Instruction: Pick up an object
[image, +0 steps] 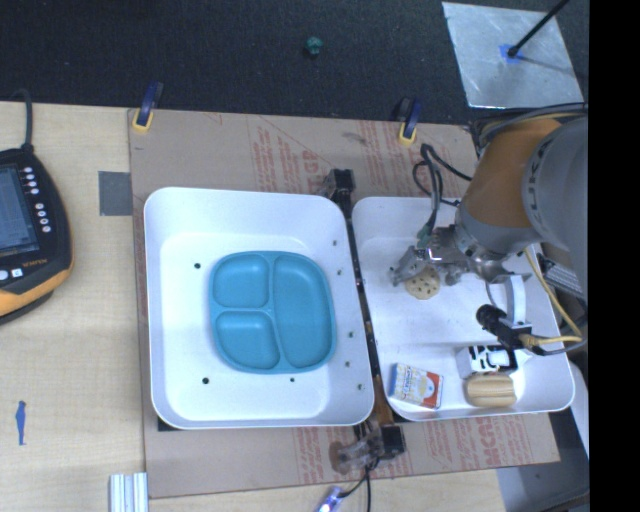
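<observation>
My gripper (417, 267) hangs low over the upper left part of the right bin (455, 225). A small tan round piece with dark dots (424, 288) lies right under its tip, partly covered by it. I cannot see whether the gripper touches it. Further forward in that bin lie a small white, blue and orange carton (414, 385), a tan wooden block (490, 390) and a black and white item (487, 356) just behind the block.
The left bin (180, 225) holds a blue divided plate (271, 309). A teach pendant (25, 235) rests on the bench at far left. The grey and orange arm (525, 190) covers the right bin's upper right corner.
</observation>
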